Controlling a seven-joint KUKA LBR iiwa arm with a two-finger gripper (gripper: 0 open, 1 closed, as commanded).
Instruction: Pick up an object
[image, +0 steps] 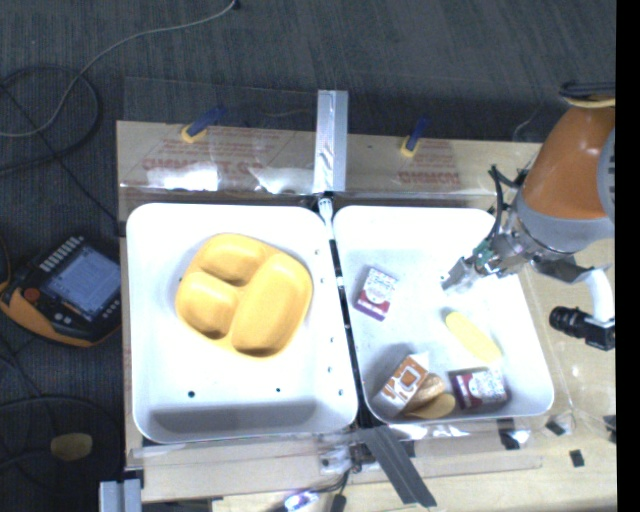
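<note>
The yellow object (472, 336) lies near the right bin's (420, 222) right wall, the gripper (462, 274) poised just above it, fingers seemingly apart, holding nothing.

Handheld pendant (72, 288) on floor (60, 60)

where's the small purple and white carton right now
The carton lies in the right bin, near its left wall, apart from the yellow piece and the packets along the near edge.
</note>
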